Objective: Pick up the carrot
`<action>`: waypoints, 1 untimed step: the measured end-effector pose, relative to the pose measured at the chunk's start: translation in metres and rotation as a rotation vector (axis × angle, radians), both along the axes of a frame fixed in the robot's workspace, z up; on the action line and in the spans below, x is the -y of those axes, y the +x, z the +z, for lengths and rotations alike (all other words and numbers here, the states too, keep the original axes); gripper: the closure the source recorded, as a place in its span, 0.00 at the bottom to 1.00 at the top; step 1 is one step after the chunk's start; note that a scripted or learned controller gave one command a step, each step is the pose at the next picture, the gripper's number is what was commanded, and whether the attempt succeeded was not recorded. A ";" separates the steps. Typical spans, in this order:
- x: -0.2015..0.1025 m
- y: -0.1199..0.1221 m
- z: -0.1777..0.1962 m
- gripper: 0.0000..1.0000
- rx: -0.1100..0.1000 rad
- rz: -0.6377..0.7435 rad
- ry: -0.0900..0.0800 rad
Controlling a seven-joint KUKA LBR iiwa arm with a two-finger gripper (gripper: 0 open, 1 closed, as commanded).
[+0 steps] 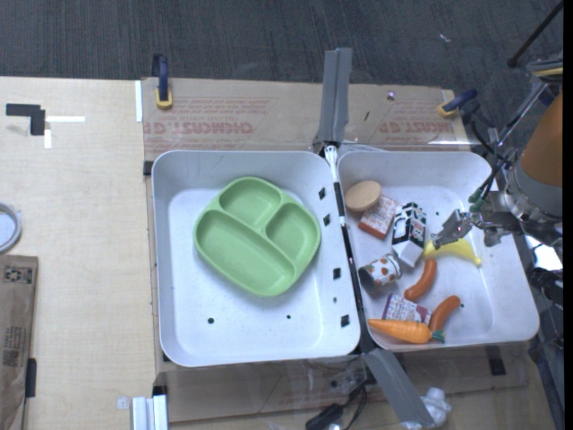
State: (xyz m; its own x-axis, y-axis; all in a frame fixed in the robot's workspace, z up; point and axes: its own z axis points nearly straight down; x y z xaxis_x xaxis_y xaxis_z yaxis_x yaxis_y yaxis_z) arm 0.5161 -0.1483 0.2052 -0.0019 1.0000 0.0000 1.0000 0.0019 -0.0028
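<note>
From above, two shallow white bins sit side by side on the counter (72, 177); the left bin (175, 267) holds a green divided plate (258, 236) with three compartments, lying a little left of the bin's middle; the right bin (510, 312) is crowded with small toy foods. The carrot (400, 331) lies at the near edge of the right bin, orange, its pointed tip toward the left and its green top toward the right, roughly flat along the bin's front wall; just behind it sits a small printed packet (405, 310), and beside that an orange-red sausage (444, 312) tilted upward to the right; a second sausage (421, 279) lies a little farther back, near a small printed can (382, 270) tipped on its side. Toward the back of the bin there is a round tan cookie-like disc (363, 195), a reddish carton (380, 217) touching it, and a black-and-white carton (410, 225) next to that. The arm comes in from the right, and the hand (450, 229) hangs over the middle of the right bin, just above a yellow banana (455, 251); it is well apart from the carrot; I cannot tell whether it is apart or together, the metal parts being too small and tangled to read.
</note>
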 end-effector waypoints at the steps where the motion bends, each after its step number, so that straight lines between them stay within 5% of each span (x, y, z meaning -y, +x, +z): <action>1: -0.064 -0.039 -0.011 0.00 -0.001 -0.052 0.000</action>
State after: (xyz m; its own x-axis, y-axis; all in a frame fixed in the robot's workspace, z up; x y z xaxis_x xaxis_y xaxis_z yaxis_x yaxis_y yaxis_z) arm 0.4773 -0.0839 0.1943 0.0500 0.9987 -0.0001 0.9987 -0.0500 -0.0034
